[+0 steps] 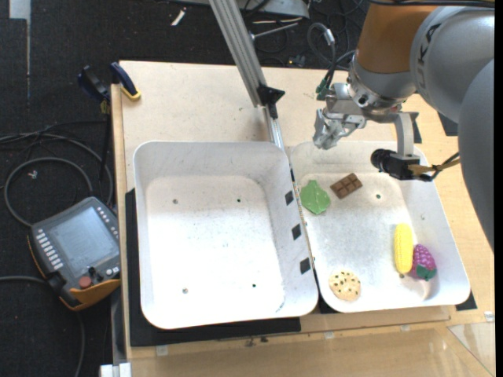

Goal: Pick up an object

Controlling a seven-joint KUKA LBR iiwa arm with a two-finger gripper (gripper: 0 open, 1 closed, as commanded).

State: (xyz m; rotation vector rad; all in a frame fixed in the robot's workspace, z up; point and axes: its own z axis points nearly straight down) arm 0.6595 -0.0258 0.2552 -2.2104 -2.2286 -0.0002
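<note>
Approach step judged: hand, finger state not tellable, nothing seen held, is hung over right bin far edge, with leaf and chocolate just below; a descent onto one is needed.

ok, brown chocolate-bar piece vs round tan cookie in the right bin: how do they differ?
The brown rectangular chocolate piece is dark, angular and gridded; the round tan cookie is pale, circular and speckled. The chocolate lies at the bin's far end, the cookie at its near edge. Both lie flat in the right white bin, untouched.
</note>
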